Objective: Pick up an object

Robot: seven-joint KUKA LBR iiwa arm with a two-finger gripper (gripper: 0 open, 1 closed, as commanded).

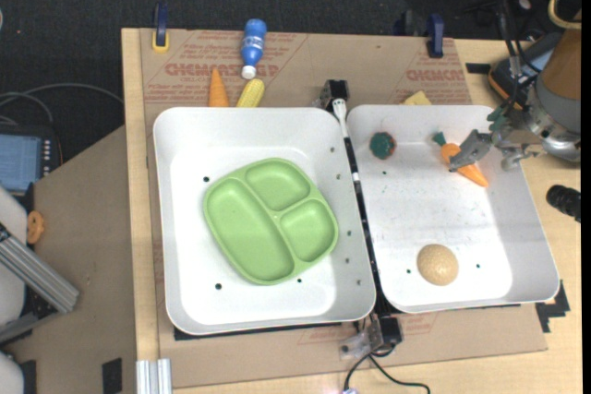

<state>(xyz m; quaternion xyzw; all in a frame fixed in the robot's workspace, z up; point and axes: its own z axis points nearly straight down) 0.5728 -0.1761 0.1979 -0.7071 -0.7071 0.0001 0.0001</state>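
Green divided plate [270,220] in the left bin [175,198]; blue-capped bottle [252,47] on cardboard behind it.

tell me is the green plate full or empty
Empty: the plate lies flat in the left bin, all three compartments showing bare green.

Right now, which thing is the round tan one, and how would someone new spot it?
Look at the right-hand white bin, the one without the green divided plate. Near its front edge lies a tan ball, alone. Unlike the small dark green ball and the orange carrot at the back, it is pale, larger and plain.
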